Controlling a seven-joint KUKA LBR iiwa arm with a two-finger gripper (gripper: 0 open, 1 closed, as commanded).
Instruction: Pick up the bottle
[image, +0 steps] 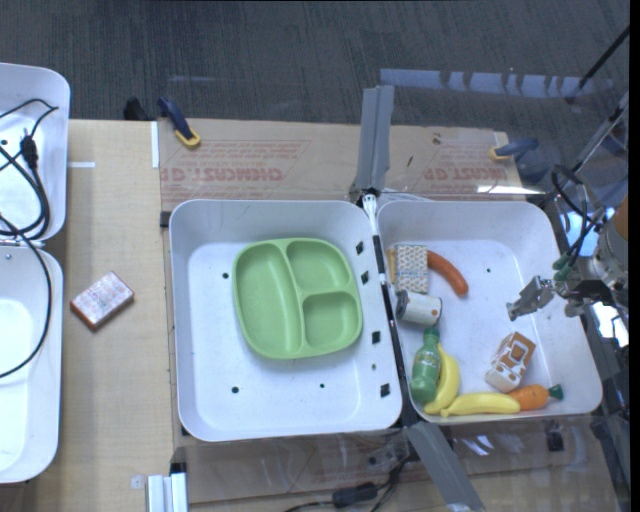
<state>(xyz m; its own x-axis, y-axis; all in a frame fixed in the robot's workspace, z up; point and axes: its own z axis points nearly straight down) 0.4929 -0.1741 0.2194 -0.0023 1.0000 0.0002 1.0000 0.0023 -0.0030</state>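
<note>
We note a pale wooden bench (110, 230) bearing two white bins side by side, left bin (190, 330) and right bin (540, 225), on flattened cardboard (270, 160), with a small patterned box (101, 300) lying well left.

The green bottle (426, 366) lay on its side along the right bin's left wall, touching a banana (450, 383).

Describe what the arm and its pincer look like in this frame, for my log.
The pincer is a small grey metal piece with pale, shiny fingers, seen at the right bin's edge. Behind it sits a bulkier grey wrist block with a small green spot on it, and dark cables loop above it.
</note>
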